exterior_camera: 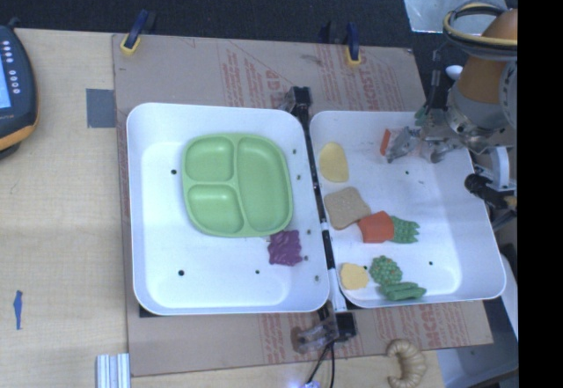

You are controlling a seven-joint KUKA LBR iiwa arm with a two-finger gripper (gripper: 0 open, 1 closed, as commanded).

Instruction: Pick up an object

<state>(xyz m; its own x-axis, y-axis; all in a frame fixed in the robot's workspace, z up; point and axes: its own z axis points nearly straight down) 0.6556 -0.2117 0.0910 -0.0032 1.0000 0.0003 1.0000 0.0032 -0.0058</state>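
Cardboard is lying under two white bins, the left bin [149, 201] holding a green divided plate [237, 184] with a purple piece [285, 247] near it. Toy foods are sitting in the right bin [466, 228]: a yellow piece [333, 162], a brown slice [347, 207], a carrot [387, 228] and broccoli [385, 270]. At that bin's far right, the gripper [413, 145] is hanging low, fingers spread and released, just beside a small orange piece [385, 142], grasping nothing I can see.
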